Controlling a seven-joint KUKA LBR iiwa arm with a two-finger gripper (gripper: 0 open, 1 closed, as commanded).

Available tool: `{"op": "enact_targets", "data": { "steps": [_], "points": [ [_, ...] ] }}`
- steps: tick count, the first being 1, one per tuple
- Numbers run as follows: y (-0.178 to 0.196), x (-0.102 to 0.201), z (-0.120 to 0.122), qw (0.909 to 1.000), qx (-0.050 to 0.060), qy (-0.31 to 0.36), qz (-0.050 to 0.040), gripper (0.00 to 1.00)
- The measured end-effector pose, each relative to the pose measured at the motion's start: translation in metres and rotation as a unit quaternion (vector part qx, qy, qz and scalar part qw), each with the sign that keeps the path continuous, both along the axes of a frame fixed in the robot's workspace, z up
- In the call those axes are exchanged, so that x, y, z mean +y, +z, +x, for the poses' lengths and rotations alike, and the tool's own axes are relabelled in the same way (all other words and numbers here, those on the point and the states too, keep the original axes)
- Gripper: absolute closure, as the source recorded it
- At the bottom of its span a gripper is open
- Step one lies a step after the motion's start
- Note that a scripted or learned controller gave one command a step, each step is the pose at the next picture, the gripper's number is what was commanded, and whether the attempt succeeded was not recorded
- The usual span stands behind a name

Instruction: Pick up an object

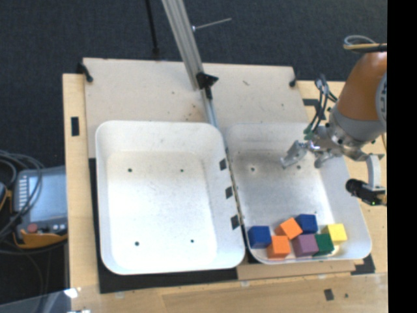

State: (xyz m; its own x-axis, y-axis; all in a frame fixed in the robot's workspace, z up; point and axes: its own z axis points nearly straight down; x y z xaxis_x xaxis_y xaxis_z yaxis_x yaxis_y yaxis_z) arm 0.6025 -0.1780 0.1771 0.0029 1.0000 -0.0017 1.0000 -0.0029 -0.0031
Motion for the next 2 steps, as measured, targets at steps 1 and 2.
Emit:
{"op": "enact_targets", "data": {
  "steps": [1,2],
  "points": [
    [-0.053,0.007,-0.008,1.0,0.0,0.0,0.0004,0.0],
    [-0.039,0.005,-0.006,1.0,-0.004,-0.003,0.0003,1.0]
  ]
}}
